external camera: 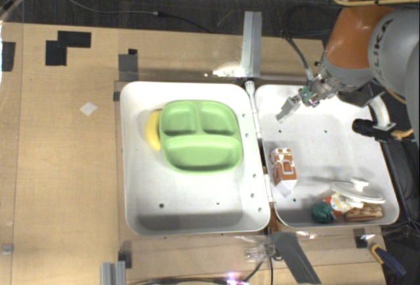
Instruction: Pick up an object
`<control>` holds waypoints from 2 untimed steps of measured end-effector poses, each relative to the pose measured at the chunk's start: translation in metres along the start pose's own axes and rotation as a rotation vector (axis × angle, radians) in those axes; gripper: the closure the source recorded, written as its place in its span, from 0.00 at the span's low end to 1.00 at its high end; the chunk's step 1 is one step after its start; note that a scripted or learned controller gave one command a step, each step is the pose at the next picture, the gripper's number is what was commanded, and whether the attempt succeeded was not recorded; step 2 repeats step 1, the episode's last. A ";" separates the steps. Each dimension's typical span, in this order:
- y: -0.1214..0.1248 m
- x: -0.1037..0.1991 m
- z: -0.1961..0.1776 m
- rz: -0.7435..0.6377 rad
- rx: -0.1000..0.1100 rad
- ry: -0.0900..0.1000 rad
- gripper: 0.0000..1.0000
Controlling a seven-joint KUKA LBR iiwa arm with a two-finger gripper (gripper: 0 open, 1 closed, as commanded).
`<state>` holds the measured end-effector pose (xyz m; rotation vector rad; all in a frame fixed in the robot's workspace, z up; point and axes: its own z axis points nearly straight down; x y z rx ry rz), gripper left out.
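My gripper point(290, 106) hangs over the back left part of the right bin point(328, 123), at the end of the grey arm with its orange band point(351, 41). In front of it, near that bin's left wall, lies a small orange and white carton point(283, 167). A dark green lump point(321, 213), a white lid-like piece point(357, 190) and a brown item point(363, 213) crowd the bin's front right corner. In the left bin point(141, 205) a green divided plate point(199, 134) rests partly over a yellow object point(153, 129).
A grey metal post point(251, 47) stands behind the wall that the two bins share. A black cable end point(371, 127) reaches over the right bin's right rim. Bare wooden bench point(59, 146) stretches to the left.
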<state>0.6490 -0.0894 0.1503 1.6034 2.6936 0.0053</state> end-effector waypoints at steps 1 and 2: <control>-0.031 0.017 0.051 -0.016 0.002 0.002 0.00; -0.031 0.017 0.051 -0.016 0.002 0.002 0.00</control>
